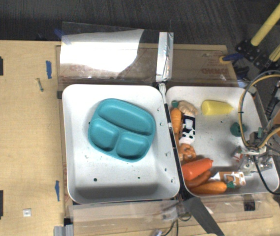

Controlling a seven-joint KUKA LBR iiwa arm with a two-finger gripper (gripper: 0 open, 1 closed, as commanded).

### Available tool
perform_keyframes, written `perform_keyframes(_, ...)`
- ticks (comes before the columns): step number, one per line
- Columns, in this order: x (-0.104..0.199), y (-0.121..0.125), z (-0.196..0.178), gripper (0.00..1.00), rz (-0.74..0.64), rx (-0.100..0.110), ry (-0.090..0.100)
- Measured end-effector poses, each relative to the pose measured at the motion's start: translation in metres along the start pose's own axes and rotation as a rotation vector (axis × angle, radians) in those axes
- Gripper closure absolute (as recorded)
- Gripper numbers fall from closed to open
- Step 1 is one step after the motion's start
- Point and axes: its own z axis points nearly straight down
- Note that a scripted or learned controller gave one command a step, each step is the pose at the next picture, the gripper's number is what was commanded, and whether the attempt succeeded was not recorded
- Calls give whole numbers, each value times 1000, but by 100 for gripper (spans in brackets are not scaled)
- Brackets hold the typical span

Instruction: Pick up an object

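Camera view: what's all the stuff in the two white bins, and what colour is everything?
Left bin: one, white, left half of the bench.
Divided plate: one, teal, middle of the left bin.
Right bin: one, white, beside the left bin.
Yellow toy: one, yellow, top of the right bin.
Carrot-like toys: several, orange and red-orange, piled along the right bin's left and lower side.
Black-and-white toy: one, among the pile by the left wall.
Small round thing: one, teal, right part of the right bin.
Gripper: one, metal with cables, low at the right bin's right edge.
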Motion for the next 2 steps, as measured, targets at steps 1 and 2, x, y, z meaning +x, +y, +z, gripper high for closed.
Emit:
perform_keyframes(1,-5,-32,-195,100,108,-2,9)
perform_keyframes(2,-42,-132,-247,100,315,-6,6)
